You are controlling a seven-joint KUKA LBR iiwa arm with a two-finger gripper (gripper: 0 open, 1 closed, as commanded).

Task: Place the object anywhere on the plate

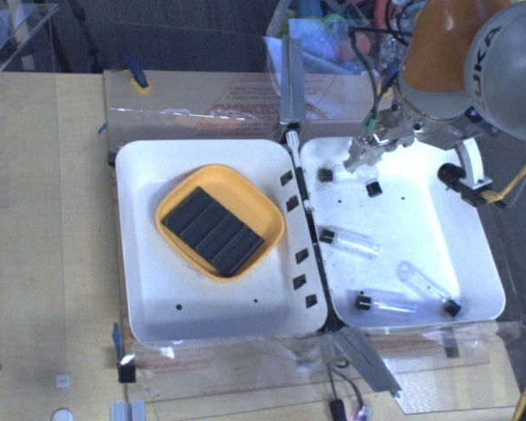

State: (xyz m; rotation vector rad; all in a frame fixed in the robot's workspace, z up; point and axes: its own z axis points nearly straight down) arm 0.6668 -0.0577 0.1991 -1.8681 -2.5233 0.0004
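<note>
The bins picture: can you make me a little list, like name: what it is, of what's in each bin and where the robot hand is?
left bin: yellow plate, with a dark ridged block on it
right bin: three clear tubes with black caps
gripper: above the right bin's far left corner, holding nothing I can see

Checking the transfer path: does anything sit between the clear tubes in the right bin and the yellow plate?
Only the raised divider where the two white bins meet separates the clear plastic tubes from the yellow square plate, which carries a dark ridged slab.

Fixed overhead cam, slanted onto bins (131,235)
</note>
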